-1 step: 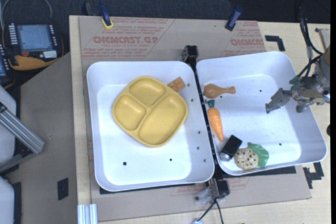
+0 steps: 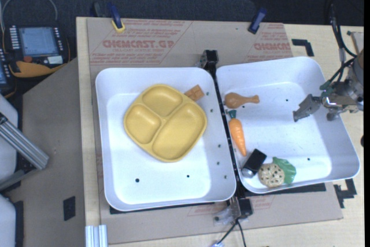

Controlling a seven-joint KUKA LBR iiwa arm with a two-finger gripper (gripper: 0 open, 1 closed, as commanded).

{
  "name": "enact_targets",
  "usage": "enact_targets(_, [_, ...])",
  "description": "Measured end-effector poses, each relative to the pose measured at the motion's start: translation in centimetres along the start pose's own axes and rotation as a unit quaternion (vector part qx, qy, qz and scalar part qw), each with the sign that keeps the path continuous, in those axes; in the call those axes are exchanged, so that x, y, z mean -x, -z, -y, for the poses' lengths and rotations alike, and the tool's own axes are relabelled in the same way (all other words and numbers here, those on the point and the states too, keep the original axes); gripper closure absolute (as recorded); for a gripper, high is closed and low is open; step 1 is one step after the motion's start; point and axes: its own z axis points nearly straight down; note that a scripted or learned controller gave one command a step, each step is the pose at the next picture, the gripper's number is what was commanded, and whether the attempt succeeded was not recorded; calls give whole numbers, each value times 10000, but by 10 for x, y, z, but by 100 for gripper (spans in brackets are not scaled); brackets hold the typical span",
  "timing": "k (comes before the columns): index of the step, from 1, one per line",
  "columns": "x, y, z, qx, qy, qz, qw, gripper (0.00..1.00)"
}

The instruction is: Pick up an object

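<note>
Judging by its look, we take the orange plastic carrot (image 2: 237,136) for light, stiff and slightly slick, best pinched across its thick middle. It tapers to a point, with a green tip at the top, lying well left of and below our end effector (image 2: 315,106), which hangs apparently open and holding nothing over the right white bin (image 2: 324,75).

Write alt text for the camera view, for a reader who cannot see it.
A robot gripper hangs over the right bin, apart from a toy drumstick, carrot, black block and cookie along its left side. The left bin holds a yellow divided plate.
</note>
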Motion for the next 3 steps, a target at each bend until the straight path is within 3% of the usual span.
enact_targets(3, [-5, -144, 14, -21, -2, -10, 10000, 0])
